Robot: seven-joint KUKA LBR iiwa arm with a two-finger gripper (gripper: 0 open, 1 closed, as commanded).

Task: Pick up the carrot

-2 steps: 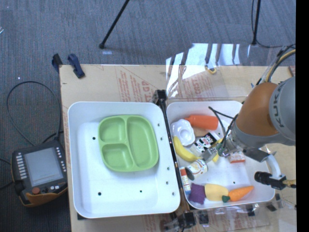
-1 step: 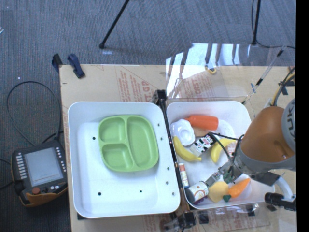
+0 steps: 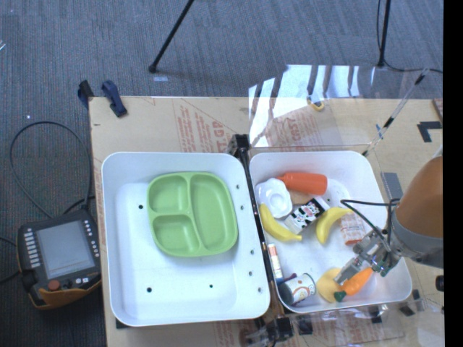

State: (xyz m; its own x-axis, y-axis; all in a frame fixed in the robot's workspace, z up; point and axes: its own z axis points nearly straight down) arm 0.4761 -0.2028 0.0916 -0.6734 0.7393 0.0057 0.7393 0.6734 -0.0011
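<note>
Right, my pincer sits low in the right bin, fingers closed around the carrot near its front corner (small, stiff, likely slick plastic), best pinched mid-body, beside the lemon.

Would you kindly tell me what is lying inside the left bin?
The left bin holds one green divided plate, its three compartments bare. Whatever lies beneath the plate is covered.

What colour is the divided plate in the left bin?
Light green; the plate shows plainly in the camera view.
</note>
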